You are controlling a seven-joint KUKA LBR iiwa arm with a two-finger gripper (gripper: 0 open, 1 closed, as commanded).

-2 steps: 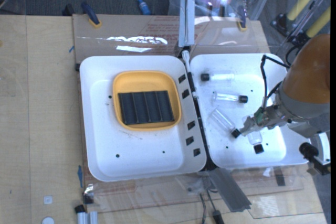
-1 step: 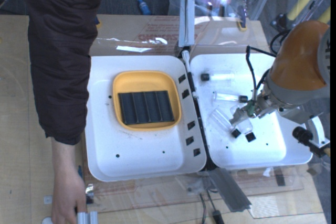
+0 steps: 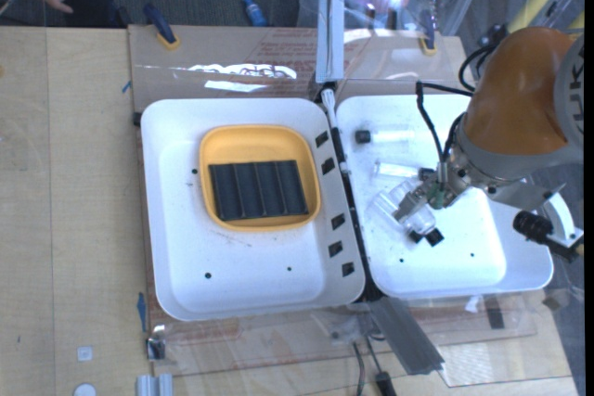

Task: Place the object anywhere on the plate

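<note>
Two white bins [image 3: 176, 283] share the tabletop [image 3: 65, 199]; a yellow plate [image 3: 218, 148] holds a black ribbed block [image 3: 258, 190]; the claw [image 3: 419, 210] hangs in the right bin, grip unclear.

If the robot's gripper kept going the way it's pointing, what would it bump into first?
The gripper points down and to the left in the right bin. Going straight on, it would probably meet the clear plastic object right at its tip, and under that the bin's white floor. Depth is hard to judge from above.

Yellow plate [image 3: 215, 153] under a dark ribbed block [image 3: 258, 190], 2 white bins [image 3: 176, 264], orange-banded grey arm [image 3: 520, 97].
</note>
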